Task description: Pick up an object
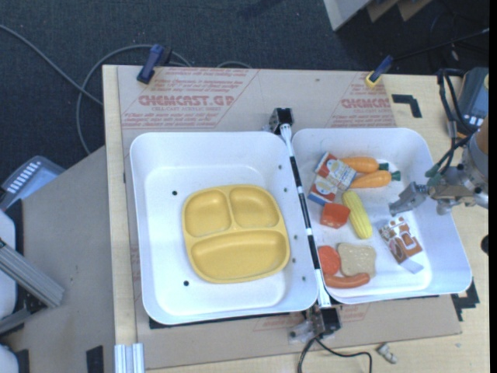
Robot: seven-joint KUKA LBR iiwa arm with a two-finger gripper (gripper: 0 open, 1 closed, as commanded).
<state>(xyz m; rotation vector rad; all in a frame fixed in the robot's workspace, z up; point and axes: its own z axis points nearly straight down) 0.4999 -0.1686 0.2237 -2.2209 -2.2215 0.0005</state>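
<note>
Toys are being shown gathered in the right bin [446,263], while the gripper [409,199] is being held over that bin's right half, reaching in from the right edge. Its two grey fingers are being kept spread apart, with nothing seen between them. Just below the fingertips, a small brown and white carton [401,238] is lying tilted on the bin floor, close to the gripper but apart from it. Left of the gripper, a corn cob [358,214] is lying beside a red block [335,215], and above them two carrots [366,172] are resting against a red and white box [334,178]. Near the bin's front, a slice of bread [358,259] is being flanked by a tomato slice [328,260] and a sausage [346,280]. In the left bin [147,208], a yellow divided plate [235,232] is sitting alone. Both bins are being carried on a board covered with printed brown paper [194,95], clamped at its far edge, with dark carpet [116,14] seen beyond.
</note>
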